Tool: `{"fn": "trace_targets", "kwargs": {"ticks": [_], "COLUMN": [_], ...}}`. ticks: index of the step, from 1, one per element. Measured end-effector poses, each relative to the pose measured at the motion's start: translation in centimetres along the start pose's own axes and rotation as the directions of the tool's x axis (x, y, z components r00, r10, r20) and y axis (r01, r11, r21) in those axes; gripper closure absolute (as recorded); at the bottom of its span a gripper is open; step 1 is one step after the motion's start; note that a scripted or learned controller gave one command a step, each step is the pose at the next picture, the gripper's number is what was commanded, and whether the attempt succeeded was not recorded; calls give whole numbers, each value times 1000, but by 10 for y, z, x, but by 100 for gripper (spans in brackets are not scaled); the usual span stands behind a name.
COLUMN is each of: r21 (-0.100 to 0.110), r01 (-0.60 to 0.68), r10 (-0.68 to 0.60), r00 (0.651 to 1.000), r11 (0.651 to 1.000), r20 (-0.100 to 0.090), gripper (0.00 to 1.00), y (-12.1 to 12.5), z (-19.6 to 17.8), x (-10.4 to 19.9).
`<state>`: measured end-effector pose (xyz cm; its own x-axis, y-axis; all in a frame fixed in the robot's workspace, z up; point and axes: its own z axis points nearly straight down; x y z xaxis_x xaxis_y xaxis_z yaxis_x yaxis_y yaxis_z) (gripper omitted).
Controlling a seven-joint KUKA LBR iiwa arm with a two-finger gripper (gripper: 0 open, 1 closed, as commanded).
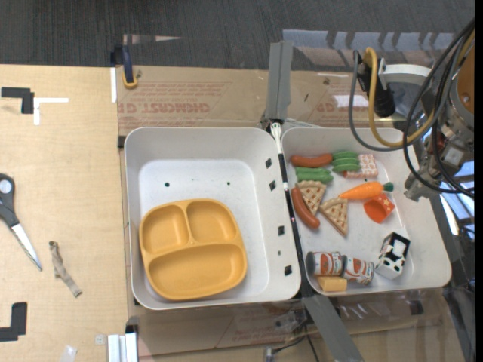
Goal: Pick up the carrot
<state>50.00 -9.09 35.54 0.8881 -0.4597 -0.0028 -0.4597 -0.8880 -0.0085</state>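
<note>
The carrot (361, 191) is orange with a green stalk end pointing right. It lies on its side in the middle of the right bin (436, 240), among other toy foods. My gripper (420, 185) hangs over the right rim of that bin, a short way to the right of the carrot's green end and apart from it. Cables and the wrist hide much of the gripper. Nothing shows held in it.
Around the carrot lie a red pepper piece (379, 208), pizza slices (336, 214), a sausage (312, 159), green pods (346, 159), cans (330, 263) and a cow-patterned carton (393, 253). The left bin (196, 153) holds a yellow divided plate (193, 247). Scissors (11, 210) lie far left.
</note>
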Motion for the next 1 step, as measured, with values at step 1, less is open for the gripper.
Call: {"fn": "trace_targets", "kwargs": {"ticks": [1], "r21": [3], "r01": [272], "r10": [-272], "r00": [962], "r11": [962], "r20": [-1], "gripper": [100], "y": [24], "z": [30], "x": [30]}}
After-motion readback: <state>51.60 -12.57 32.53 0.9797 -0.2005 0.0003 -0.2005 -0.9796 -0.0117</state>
